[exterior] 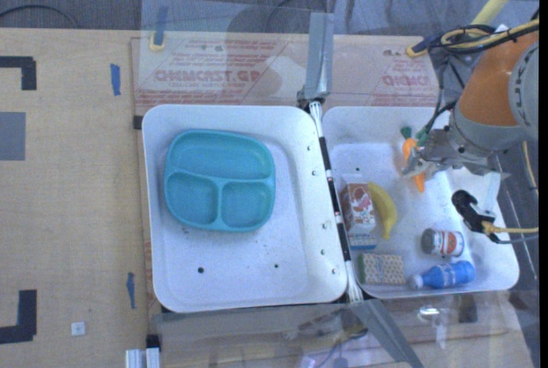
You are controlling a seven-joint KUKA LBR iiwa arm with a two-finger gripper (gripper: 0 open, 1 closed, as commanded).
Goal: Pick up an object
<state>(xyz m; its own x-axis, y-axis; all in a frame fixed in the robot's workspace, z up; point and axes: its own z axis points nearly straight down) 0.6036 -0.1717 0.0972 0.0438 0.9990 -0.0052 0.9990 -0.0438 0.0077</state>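
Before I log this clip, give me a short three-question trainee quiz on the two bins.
1. True or false: the teal divided plate lies in the left bin.
2. Which lies nearest the right bin's front edge? A banana B blue bottle C carton
3. Fill in: the pincer is over the ___ bin.

Key: 1 true; 2 B; 3 right.

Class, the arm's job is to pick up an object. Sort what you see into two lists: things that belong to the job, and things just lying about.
Job:
gripper
right bin
banana
carton
can
bottle
sponge

Lying about:
left bin
blue tray
blue tape
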